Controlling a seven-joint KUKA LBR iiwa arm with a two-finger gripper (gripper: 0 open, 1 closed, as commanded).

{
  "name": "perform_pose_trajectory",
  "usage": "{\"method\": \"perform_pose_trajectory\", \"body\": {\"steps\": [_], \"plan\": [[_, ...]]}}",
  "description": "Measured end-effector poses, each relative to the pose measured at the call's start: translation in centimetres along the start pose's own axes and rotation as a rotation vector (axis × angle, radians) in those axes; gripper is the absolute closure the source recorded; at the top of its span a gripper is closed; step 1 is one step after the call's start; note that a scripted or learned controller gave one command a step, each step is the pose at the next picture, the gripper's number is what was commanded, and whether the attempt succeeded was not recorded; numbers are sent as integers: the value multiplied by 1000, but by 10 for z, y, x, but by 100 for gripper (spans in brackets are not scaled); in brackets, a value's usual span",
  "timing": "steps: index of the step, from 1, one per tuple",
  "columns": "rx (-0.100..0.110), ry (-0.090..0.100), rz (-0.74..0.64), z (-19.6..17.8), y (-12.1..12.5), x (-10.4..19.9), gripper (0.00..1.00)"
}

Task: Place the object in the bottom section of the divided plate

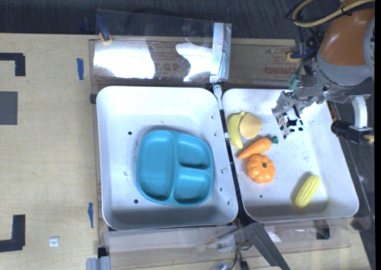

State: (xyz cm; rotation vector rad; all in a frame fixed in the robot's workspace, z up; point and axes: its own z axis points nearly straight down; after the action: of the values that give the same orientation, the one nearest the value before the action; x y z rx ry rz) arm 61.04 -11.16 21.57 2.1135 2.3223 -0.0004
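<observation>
**Claw over the right bin, nothing picked yet**

The claw (287, 114) hangs over the upper part of the right bin (339, 203), apart from the food pieces, and nothing shows between its fingers. Whether they stand apart or together I cannot tell; the tip is small and muddled with black-and-white markings.

The task names no particular object. The candidates lie in the right bin: a pale yellow piece (245, 125) just beside the centre wall, a carrot (256, 147) touching or nearly touching it, an orange pumpkin (261, 168) just below the carrot, and a corn cob (306, 190) well apart toward the lower right. The blue divided plate (174, 166) sits in the left bin (113, 114), all compartments bare.

The corn looks the cleanest pick, since it has free space around it; the clustered three risk a nudged neighbour. A centred descent across the narrow axis would serve best.

Which compartment counts as the bottom one is a judgement; likely the one nearest the lower edge of the view. The arm's upper part is cut off at the right.
</observation>
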Motion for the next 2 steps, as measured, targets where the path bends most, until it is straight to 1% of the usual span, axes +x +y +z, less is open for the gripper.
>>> {"method": "perform_pose_trajectory", "body": {"steps": [1,2], "plan": [[5,3,-211,32,-19,43,100],[-2,2,-208,31,8,106,100]]}}
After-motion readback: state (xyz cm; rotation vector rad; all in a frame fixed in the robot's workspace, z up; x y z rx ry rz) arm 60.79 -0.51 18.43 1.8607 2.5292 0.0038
